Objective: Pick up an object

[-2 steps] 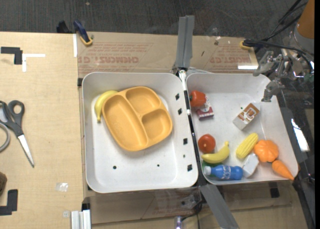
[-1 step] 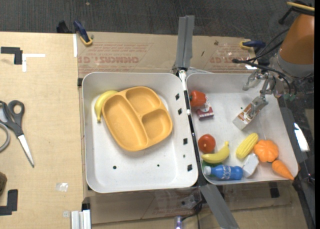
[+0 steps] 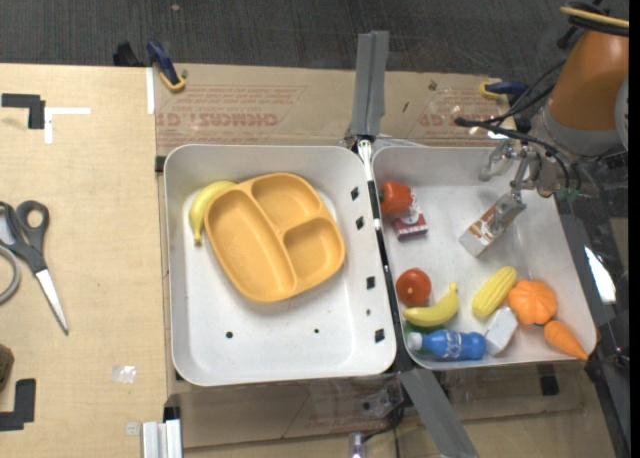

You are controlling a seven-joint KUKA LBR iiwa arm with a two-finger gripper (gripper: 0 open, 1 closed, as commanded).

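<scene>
The end effector (image 3: 515,178) hangs over the right bin's (image 3: 452,174) far right part; whether it is spread, I cannot tell. Just below it lies a small silver packet (image 3: 489,226), its long axis slanting toward the end effector, seemingly touching its tip.

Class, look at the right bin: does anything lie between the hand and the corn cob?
Nothing visible does. The hand hangs over bare bin floor in the right bin, and the corn cob lies just below it in the view, with open floor between them.
</scene>
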